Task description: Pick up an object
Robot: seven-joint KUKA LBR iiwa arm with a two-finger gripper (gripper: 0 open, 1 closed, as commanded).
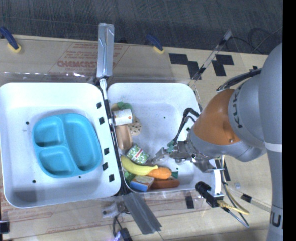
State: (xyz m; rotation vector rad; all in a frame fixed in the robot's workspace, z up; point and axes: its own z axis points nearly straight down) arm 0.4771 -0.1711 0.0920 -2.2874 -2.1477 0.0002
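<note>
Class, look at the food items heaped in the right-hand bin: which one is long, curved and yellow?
The banana, lying along the near-left part of the right bin. It is the curved yellow piece; the carrot beside it is orange and stubbier.

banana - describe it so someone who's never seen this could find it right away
Look in the right-hand bin, at the heap along its left wall. The banana lies near the heap's lower end, beside an orange carrot. It is the only long, curved yellow thing there.

A tray [67,144] is lying in the left bin [12,134]; a banana [135,167] and carrot [161,173] are sitting at the right bin's [158,97] lower left.
</note>
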